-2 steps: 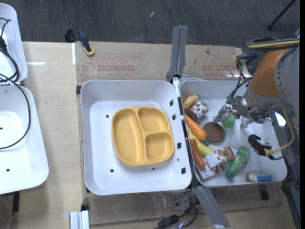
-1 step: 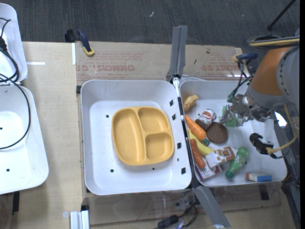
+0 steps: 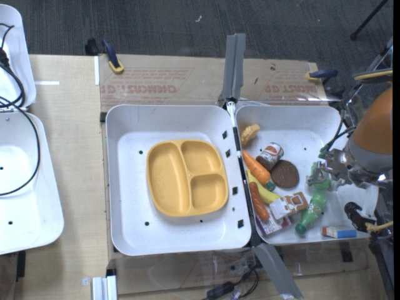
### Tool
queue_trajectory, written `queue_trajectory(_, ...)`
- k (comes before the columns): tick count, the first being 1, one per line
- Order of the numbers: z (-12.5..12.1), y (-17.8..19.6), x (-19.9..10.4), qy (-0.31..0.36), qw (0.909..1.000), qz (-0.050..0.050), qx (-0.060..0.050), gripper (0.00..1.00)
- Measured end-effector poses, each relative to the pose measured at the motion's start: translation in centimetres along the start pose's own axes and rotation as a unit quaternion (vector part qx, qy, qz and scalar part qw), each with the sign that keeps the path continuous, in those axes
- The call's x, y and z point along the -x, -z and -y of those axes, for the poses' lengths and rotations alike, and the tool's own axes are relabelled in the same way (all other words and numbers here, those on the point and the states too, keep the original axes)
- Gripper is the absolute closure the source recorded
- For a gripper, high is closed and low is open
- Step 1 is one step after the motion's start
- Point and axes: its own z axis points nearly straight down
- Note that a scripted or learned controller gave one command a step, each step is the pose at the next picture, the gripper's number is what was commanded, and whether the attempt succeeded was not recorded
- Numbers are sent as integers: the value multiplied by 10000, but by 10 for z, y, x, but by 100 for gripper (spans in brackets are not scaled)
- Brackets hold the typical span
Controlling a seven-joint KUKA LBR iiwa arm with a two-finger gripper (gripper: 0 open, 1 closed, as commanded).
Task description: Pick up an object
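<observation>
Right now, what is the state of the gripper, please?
Gripper: over the right bin, above the green bottle; open or closed cannot be told.

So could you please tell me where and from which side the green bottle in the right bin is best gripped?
Probably at its wider body, from straight above. The green bottle lies flat and slanted, cap toward the bin's near wall, so the pincer would close across its width. The snack packet beside it leaves little room there.

Yellow tray [image 3: 187,177], orange carrot [image 3: 257,168], green bottle [image 3: 312,211], seemingly brown cookie [image 3: 285,174].
</observation>
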Motion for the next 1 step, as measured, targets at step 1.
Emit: queue_trajectory(1,13,165,-59,40,10000,7,-10,100)
